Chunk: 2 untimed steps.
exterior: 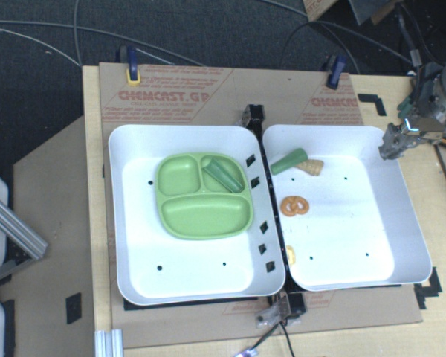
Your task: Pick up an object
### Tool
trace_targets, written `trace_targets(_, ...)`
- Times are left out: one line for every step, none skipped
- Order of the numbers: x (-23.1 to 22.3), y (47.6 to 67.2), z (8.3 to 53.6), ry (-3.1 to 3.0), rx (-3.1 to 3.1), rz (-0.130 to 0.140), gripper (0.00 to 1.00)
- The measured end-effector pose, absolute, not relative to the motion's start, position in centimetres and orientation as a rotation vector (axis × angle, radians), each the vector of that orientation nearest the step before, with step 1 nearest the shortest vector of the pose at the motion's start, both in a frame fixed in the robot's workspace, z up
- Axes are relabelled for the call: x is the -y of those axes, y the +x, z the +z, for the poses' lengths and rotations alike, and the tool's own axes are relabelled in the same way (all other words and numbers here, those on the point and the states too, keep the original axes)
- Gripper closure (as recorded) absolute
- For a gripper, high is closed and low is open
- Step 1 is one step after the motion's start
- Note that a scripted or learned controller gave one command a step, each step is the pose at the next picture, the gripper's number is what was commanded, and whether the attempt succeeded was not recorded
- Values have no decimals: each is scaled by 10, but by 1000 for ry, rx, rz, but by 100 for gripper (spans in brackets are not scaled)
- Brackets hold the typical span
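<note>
Camera view recorded: left shallow white bin (pixel 134 266) held a green three-compartment plastic plate (pixel 204 196), a darker green piece (pixel 223 173) in its upper-right compartment; right shallow white bin (pixel 379 236) held a green-and-tan toy (pixel 296 162), a small orange pretzel-shaped ring (pixel 294 206); gripper (pixel 398 141) sat over that bin's upper-right rim, its state indiscernible.

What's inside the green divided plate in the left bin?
The green divided plate holds one darker green object in its upper right compartment. Whatever lies beneath that object is covered.
</note>
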<state>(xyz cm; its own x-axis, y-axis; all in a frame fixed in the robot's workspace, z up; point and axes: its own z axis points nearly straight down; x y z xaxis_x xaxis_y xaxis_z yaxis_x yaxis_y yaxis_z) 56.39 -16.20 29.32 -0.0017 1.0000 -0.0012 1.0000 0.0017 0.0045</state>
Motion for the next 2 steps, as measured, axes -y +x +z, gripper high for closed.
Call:
trace_targets(100, 560, 285, 2218, -2229, 0, 100)
trace_targets(39, 562, 283, 2216, -2231, 1, 100)
